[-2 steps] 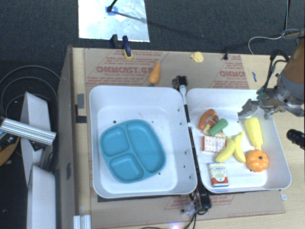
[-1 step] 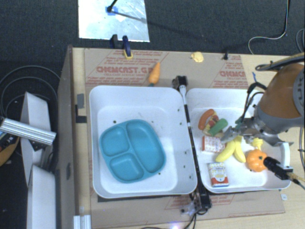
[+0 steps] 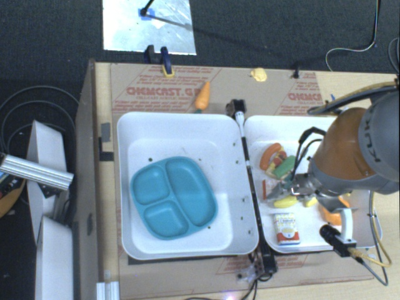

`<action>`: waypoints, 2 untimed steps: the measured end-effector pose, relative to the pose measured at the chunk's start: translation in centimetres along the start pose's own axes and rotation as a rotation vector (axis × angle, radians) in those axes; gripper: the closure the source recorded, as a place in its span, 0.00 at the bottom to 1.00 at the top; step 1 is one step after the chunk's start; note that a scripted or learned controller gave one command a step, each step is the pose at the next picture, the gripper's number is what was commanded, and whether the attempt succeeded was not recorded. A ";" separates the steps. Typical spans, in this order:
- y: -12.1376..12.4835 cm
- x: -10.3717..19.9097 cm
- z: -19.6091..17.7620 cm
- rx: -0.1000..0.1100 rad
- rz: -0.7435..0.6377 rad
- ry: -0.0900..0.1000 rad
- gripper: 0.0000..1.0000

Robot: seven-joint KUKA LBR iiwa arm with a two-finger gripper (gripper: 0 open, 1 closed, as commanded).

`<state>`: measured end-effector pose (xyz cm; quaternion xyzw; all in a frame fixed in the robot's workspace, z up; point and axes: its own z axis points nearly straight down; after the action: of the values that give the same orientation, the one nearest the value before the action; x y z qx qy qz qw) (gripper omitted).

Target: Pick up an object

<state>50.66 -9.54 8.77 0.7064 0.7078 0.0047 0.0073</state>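
At the left the shallow white left-hand bin (image 3: 134, 136) holds a blue plastic divided plate (image 3: 173, 196) with three compartments, lying flat in the bin's middle. At twelve o'clock from that bin, on the printed cardboard (image 3: 162, 83), an orange carrot-shaped toy (image 3: 202, 96) lies tilted, and a small yellow lump (image 3: 259, 75) sits further along at about two o'clock. In the shallow white right-hand bin (image 3: 275, 127) the loose things cluster together: a red-and-orange hot-dog-like toy (image 3: 271, 155) at the bin's ten o'clock, a green block (image 3: 285, 166) touching it, a yellow banana-like piece (image 3: 285, 202) near the centre, a small white carton with a red label (image 3: 287, 229) at six o'clock, and an orange piece (image 3: 332, 216) at four o'clock from the centre. My gripper (image 3: 299, 188) is down among them, just beside the yellow piece and the green block; how far it is spread, or whether anything sits in it, I cannot tell, since my grey wrist and orange band cover it.
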 end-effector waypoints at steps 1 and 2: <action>9.6 -0.5 0.0 0.003 -0.006 0.002 0.00; 3.6 0.1 0.5 0.021 0.002 0.005 0.00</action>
<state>54.32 -9.39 8.35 0.7070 0.7072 -0.0010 -0.0020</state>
